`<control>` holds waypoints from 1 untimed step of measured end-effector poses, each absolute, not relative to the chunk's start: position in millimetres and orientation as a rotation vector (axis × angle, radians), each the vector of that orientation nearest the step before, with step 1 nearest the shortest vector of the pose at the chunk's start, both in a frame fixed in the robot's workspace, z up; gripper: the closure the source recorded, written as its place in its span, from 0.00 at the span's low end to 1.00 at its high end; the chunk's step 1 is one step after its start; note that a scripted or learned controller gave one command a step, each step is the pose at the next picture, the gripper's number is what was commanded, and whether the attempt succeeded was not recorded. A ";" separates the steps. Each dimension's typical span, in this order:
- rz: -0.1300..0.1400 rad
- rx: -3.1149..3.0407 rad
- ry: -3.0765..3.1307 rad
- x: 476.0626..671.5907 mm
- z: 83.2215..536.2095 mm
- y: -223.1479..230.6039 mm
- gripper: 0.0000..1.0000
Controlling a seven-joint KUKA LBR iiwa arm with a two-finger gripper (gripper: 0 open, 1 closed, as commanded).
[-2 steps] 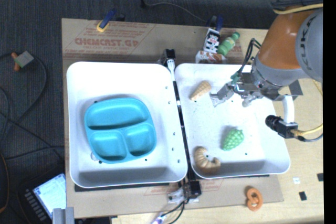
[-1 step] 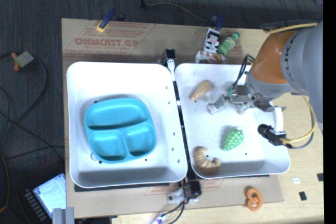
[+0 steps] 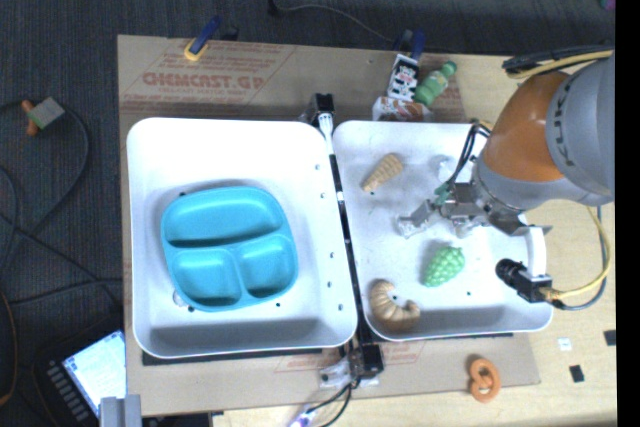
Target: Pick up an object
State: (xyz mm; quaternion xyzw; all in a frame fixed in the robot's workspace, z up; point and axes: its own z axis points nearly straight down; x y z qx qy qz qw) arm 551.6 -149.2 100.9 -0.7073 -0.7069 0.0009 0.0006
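White plastic makes up both shallow bins, which sit side by side with their inner rims touching along the middle of the brown bench (image 3: 240,75). In the left bin (image 3: 150,155) a blue divided tray (image 3: 230,247) fills the middle, with bare floor all around it up to the walls. The right bin (image 3: 500,315) holds a tan cone-shaped piece (image 3: 382,172) near its upper left, a green bumpy piece like a bunch of grapes (image 3: 443,266) in the middle, and a brown croissant-like piece (image 3: 393,305) against the near rim at lower left; bare floor lies between these three. The grey arm (image 3: 560,140) with its orange band comes over the right bin's far right corner, and the gripper (image 3: 432,212) hangs just above the green piece, its metal fingers (image 3: 410,221) spread apart with nothing between them. Outside the bins, an orange ring (image 3: 484,378) lies on the bench's near edge.
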 end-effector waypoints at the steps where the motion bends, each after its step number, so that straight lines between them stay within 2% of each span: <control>1: 0.003 -2.221 -2.220 528.8 109.7 -150.4 0.00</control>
